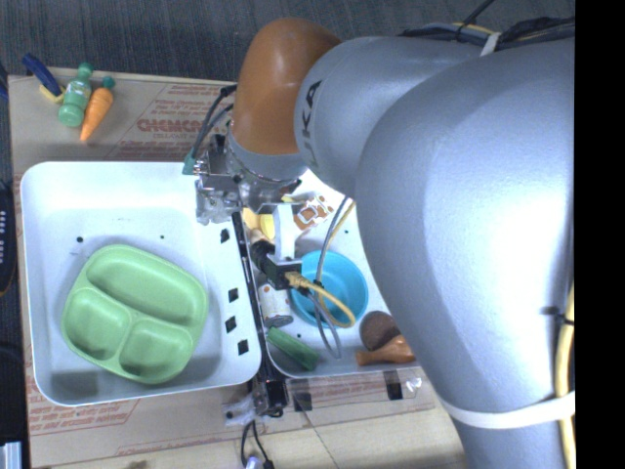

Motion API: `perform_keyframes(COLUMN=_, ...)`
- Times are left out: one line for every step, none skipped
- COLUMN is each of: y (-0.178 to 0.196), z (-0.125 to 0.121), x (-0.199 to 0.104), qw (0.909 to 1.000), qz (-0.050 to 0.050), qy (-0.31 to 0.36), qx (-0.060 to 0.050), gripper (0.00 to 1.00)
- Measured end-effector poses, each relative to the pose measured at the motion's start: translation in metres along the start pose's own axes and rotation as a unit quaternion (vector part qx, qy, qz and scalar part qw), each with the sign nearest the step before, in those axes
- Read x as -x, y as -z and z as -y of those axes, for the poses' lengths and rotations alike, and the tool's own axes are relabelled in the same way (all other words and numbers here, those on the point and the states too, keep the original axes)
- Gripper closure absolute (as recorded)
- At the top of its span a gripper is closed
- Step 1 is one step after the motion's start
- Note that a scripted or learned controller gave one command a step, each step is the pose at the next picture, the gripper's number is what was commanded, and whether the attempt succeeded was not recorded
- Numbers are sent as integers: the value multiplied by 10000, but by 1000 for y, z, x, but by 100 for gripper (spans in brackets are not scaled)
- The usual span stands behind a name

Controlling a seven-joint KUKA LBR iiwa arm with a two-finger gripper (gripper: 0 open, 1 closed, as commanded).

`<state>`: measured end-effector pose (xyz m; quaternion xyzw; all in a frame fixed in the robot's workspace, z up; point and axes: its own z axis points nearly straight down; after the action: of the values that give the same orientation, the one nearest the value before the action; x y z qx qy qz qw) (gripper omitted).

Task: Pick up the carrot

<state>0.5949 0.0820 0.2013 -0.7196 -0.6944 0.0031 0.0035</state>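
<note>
The carrot (95,112), orange with a green top, lies outside the bins on the cardboard at the far left corner. It rests against a green toy bottle (74,100). My gripper (219,201) hangs under the orange wrist band, over the far end of the wall between the two bins. That puts it well to the right of the carrot and nearer the camera. The arm hides much of the gripper, and I see nothing held in it.
The left bin (59,189) holds a green divided plate (134,312). The right bin holds a blue bowl (344,281), a brown drumstick-like toy (381,340), a green piece (291,348) and a yellow piece (258,225). A blue and yellow item (41,74) lies beside the bottle.
</note>
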Motion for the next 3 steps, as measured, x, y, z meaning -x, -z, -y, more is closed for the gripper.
perform_keyframes(y=68, z=-22, x=102, qw=9971, qz=22, qy=-759, qx=35, gripper=100)
perform_keyframes(y=106, z=-10, x=105, qw=9467, qz=5, qy=-3221, qx=15, gripper=100)
perform_keyframes(y=105, z=-10, x=104, qw=9469, qz=0, qy=-3216, qx=7, gripper=0)
